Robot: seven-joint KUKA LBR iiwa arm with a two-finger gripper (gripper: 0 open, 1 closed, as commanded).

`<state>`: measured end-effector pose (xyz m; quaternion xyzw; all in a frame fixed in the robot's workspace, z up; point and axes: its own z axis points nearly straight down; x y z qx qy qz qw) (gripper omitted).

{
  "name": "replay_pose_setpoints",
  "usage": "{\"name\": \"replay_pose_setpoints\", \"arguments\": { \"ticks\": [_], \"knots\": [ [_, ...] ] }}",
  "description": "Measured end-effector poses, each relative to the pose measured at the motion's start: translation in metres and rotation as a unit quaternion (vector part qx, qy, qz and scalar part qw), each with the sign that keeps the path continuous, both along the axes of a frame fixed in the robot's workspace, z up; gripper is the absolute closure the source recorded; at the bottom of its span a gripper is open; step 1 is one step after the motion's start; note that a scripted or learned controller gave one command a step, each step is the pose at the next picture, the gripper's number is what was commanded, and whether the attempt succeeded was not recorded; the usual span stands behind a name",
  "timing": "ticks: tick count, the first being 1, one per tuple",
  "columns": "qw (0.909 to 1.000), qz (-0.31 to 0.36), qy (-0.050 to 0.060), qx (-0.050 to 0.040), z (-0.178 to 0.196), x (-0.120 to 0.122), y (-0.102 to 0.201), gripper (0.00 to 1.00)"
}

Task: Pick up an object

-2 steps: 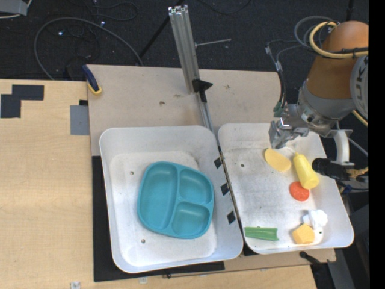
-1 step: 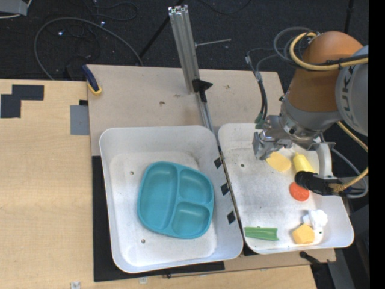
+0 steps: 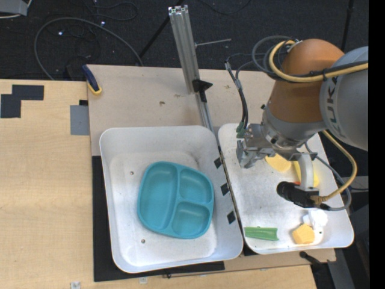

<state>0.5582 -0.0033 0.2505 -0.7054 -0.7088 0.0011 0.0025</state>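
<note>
The right bin [image 3: 264, 185] holds a flat green piece [image 3: 261, 233] near its front edge and an orange-yellow block [image 3: 304, 235] at its front right corner. A yellow object [image 3: 278, 162] lies partly hidden under the wrist. My gripper [image 3: 248, 156] hangs low over the back left part of this bin, just left of the yellow object and well behind the green piece. Nothing shows held in it.
A teal divided plate [image 3: 176, 200] lies in the left bin [image 3: 120, 161]. A metal post [image 3: 187, 53] rises behind the bins, near the gap between them. A small white piece [image 3: 317, 218] sits just behind the orange-yellow block. The arm's bulk covers the right bin's back right.
</note>
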Motion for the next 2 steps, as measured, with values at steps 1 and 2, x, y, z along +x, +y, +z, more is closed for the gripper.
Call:
{"name": "replay_pose_setpoints", "arguments": {
  "ticks": [1, 2],
  "knots": [
    [1.0000, 0.000, 0.001, -0.0002, -0.012, -0.023, 0.049, 1.00],
    [1.0000, 0.000, 0.000, -0.0006, -0.026, -0.036, 0.095, 1.00]
  ]
}}
